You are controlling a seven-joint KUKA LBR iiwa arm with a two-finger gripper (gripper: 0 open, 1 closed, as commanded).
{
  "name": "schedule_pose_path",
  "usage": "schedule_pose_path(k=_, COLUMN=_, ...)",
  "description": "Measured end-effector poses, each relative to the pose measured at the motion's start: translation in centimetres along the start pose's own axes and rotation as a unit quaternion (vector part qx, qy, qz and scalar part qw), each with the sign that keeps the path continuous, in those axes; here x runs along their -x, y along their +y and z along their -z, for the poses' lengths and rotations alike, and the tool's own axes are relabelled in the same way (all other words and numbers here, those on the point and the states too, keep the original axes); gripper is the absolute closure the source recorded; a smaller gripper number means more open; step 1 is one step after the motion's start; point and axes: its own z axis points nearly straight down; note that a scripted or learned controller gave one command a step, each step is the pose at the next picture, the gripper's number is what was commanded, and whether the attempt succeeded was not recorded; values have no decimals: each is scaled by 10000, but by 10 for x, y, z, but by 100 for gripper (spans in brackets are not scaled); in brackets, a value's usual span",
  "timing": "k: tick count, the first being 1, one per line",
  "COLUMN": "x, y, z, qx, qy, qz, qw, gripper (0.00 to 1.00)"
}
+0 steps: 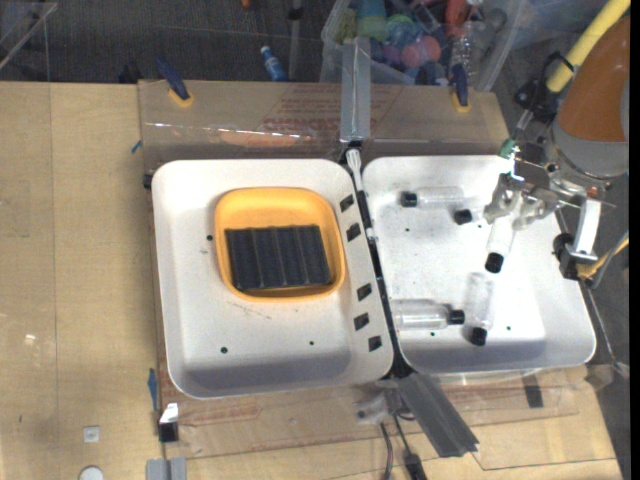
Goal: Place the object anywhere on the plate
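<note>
An orange plate (228,208) lies in the left bin (180,318), and a black ridged block (277,257) rests on it. My gripper (508,208) hangs over the upper right part of the right bin (560,328). It is shut on the top end of a clear tube (498,236). The tube slants down and to the left, with its black cap (493,263) at the low end. The tube is well to the right of the plate, across the divider between the bins.
Three more clear tubes with black caps lie in the right bin: one at the back (432,198), one at the front left (420,318), and one at the front middle (480,308). A grey divider (365,258) with black clips separates the bins.
</note>
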Motion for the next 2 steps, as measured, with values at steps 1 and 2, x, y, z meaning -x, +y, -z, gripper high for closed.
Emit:
schedule_pose_path(k=1, x=-18, y=41, z=2, qx=25, qy=0, qz=892, qw=9960, gripper=100)
schedule_pose_path(k=2, x=-38, y=51, z=17, qx=33, qy=-2, qz=1956, qw=9807, gripper=100)
